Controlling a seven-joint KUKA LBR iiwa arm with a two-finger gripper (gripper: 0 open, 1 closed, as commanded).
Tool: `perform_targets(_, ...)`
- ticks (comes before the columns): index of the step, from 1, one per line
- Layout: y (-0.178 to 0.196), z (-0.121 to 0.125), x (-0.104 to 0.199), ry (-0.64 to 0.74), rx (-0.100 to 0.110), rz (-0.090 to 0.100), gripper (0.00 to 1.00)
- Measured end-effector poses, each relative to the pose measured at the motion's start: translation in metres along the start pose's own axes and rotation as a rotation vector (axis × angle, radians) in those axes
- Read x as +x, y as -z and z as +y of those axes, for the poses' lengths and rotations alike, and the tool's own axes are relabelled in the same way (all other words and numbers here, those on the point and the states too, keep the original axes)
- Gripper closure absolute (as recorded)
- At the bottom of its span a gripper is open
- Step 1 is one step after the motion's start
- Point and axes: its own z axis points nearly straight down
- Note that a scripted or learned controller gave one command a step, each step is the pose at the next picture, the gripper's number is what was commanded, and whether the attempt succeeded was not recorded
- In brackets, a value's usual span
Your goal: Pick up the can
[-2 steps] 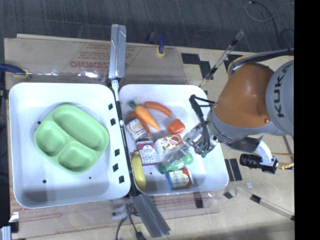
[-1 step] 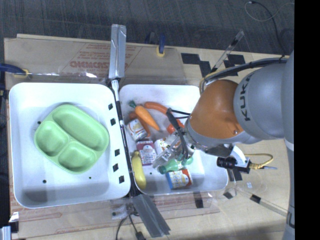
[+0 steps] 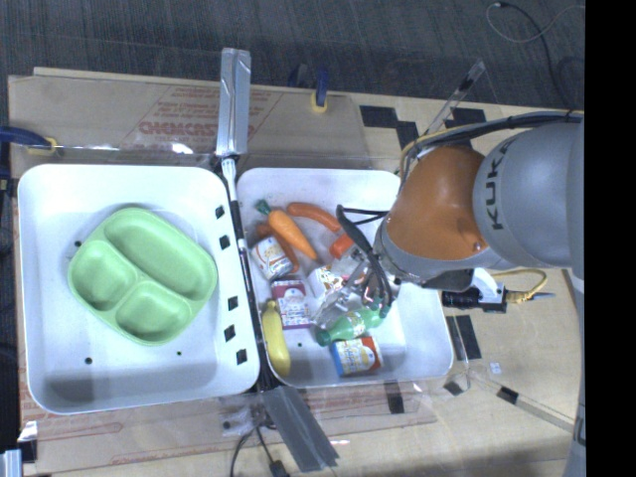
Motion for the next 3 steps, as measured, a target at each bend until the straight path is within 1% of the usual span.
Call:
perform_targets(1,0.164,0.008,0.049,0.075,0.009,0.018,0.0)
perform_targets(2,0.241,0.012,0.049,0.455,0.005,0.018,0.0)
perform_targets(3,0.241,0.012,0.049,0.455,0.005,0.019,0.0)
